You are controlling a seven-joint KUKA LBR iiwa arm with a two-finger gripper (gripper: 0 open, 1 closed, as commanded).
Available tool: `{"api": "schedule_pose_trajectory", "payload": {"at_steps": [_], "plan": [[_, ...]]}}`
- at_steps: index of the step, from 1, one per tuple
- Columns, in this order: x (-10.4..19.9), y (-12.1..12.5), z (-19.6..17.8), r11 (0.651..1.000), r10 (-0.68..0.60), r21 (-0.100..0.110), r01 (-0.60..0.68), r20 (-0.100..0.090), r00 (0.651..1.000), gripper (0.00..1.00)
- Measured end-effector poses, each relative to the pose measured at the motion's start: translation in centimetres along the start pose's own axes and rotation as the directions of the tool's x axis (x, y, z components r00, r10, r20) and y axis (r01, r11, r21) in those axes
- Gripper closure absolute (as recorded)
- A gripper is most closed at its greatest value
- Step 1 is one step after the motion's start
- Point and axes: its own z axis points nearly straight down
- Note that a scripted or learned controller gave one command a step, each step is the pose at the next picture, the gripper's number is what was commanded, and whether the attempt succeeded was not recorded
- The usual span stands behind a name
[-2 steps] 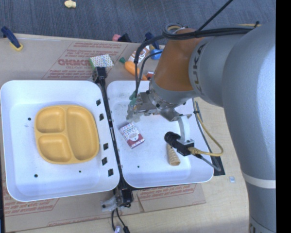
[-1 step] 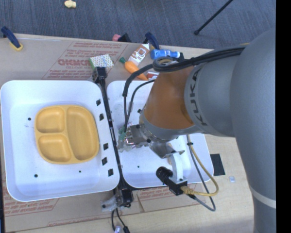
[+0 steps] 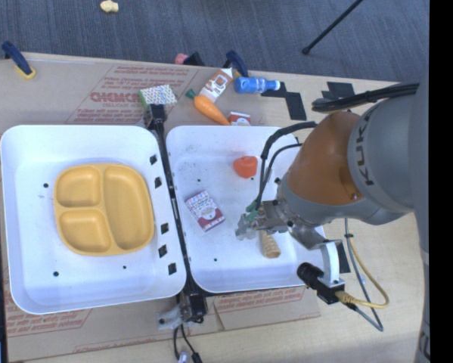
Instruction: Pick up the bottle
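A cardboard-covered desk [image 3: 97, 97] is sitting on grey carpet [image 3: 211, 13]; the hand [image 3: 250, 221], grip unclear, is hovering in the right bin [image 3: 211, 274] beside it.

Yellow tray [image 3: 103, 206], white bins [image 3: 29, 278], blue bottle [image 3: 255, 85].

Grey arm [image 3: 389, 157] — orange band, black cables

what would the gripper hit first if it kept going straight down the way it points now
Probably the tan cone-shaped object lying on the right white bin's floor: the gripper sits just beside it, pointing roughly downward. Depth is unclear from this slanted view.
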Motion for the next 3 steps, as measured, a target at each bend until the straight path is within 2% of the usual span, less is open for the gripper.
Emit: {"api": "schedule_pose_trajectory", "payload": {"at_steps": [1, 2, 3], "plan": [[-4.9, 0.4, 0.3, 0.997, -0.072, -0.003, 0.072, 0.001, 0.997, 1.00], [-7.0, -0.3, 1.0, 0.989, 0.147, -0.003, -0.147, 0.001, 0.989, 1.00], [-8.6, -0.4, 1.9, 0.938, 0.347, -0.003, -0.347, 0.000, 0.938, 1.00]]}}
